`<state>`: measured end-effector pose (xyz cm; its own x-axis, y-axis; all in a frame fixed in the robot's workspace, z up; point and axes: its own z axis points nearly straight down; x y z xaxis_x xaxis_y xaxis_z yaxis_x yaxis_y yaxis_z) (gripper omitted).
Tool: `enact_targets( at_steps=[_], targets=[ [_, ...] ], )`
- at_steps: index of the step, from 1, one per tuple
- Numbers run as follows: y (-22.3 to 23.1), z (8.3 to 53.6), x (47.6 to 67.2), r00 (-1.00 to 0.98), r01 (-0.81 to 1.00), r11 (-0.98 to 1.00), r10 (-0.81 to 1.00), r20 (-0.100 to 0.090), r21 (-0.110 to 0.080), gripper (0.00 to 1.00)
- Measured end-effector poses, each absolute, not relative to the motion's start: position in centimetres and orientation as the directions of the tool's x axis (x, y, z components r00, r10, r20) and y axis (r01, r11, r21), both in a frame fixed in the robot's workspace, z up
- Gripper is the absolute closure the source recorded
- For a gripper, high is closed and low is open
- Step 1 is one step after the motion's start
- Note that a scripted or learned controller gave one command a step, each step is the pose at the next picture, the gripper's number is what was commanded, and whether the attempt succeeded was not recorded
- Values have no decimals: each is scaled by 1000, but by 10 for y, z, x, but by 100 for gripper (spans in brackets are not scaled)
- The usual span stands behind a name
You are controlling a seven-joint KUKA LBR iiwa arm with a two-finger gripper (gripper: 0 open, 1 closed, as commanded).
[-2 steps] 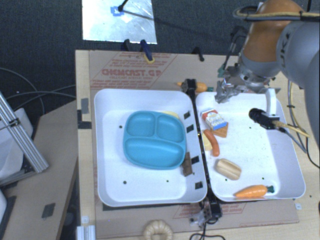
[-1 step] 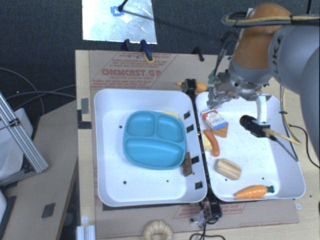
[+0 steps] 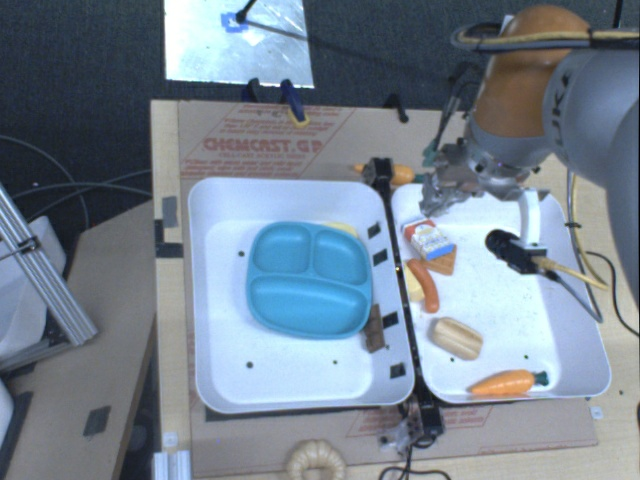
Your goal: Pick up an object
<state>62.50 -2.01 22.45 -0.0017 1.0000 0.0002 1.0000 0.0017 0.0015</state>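
**Tool state.** The tool [image 3: 437, 204] hangs over the far-left corner of the right-hand shallow white bin [image 3: 560, 318]. Whether it is spread or pressed together cannot be told.

**Candidate.** The small red-and-white carton [image 3: 428, 238] lies just below the tool, touching the orange wedge-shaped piece [image 3: 442, 261].

**Risks.**
- A descent this close to the corner may strike the bin wall.
- Contact off-centre may push the carton against the wedge-shaped piece instead of seating it.

**Obstructions.** The red sausage [image 3: 427, 286] lies near the wedge-shaped piece, crowding that side. The tan bread roll [image 3: 457, 339] and the orange carrot [image 3: 505, 382] lie well apart from the cluster.

**Other items.** The blue divided plastic plate [image 3: 310, 278] sits in the left-hand white bin [image 3: 215, 348].
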Motion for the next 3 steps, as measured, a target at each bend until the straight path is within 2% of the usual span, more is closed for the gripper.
enact_targets(
  at_steps=[1, 2, 3],
  targets=[
    [-21, 234, 631, -4, 1000, 4, 1000, 1, 2, 100],
    [-14, 218, 630, -4, 1000, 4, 1000, 0, 1, 100],
    [-16, 230, 627, -2, 1000, 2, 1000, 1, 2, 100]
  ],
)
